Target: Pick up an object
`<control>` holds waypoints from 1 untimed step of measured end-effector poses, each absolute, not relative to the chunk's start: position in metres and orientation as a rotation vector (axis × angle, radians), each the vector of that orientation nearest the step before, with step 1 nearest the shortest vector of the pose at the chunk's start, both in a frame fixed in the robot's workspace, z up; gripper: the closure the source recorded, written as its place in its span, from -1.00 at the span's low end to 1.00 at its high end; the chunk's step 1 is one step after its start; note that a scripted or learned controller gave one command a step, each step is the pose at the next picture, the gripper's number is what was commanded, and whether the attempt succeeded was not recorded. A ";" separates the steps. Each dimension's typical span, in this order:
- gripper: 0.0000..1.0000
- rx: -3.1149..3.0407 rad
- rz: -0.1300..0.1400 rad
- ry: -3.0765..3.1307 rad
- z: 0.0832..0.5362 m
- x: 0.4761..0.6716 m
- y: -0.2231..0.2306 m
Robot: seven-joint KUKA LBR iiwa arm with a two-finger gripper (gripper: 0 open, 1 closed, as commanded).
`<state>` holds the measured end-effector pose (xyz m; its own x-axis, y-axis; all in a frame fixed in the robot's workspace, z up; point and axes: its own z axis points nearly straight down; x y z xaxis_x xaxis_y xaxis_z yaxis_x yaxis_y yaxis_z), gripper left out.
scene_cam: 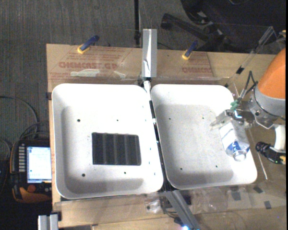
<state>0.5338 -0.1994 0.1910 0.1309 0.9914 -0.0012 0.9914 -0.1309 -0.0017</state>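
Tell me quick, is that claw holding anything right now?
Claw: cannot be told; it sits at the right bin's right edge, just above a clear plastic bottle.

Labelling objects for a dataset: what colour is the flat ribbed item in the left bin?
Dark grey to black, ribbed mat, seen in the camera view.

This looks like a robot lab or test room. Two white bins point(62, 128) sit side by side on a desk point(101, 63) covered with brown board, held down by clamps point(88, 44). A hand-held control screen point(33, 169) lies on the grey carpet floor point(19, 42) with black cables point(9, 107) near it. The big grey and orange robot arm point(274, 83) reaches in from the right.
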 end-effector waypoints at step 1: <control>-1.00 -2.011 0.003 -2.414 0.196 0.504 -0.210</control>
<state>0.5044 -0.2100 0.1956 -0.1809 0.9835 -0.0013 0.9835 0.1809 -0.0011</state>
